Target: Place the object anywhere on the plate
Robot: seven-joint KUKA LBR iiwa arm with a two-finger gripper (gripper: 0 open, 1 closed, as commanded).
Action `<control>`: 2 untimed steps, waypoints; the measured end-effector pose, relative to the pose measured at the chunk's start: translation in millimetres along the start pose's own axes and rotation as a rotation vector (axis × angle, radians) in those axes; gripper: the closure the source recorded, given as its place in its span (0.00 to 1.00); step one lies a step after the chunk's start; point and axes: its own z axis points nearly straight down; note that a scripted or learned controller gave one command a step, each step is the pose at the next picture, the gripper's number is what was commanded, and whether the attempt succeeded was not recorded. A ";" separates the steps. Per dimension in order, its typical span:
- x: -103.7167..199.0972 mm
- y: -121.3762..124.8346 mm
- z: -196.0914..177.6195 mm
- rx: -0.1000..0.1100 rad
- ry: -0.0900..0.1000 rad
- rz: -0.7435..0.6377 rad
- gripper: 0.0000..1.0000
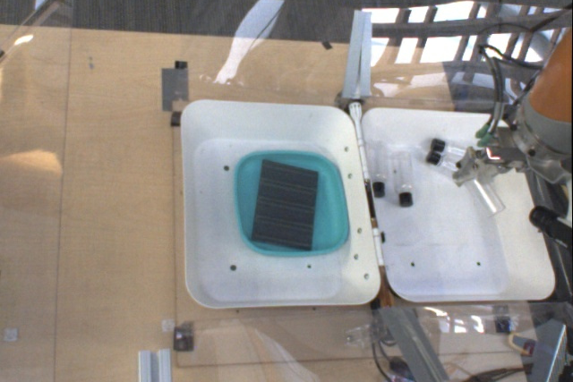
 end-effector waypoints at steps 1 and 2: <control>66.1 -37.1 26.1 0.005 0.003 -0.190 1.00; 145.8 9.8 35.9 0.001 0.003 -0.398 1.00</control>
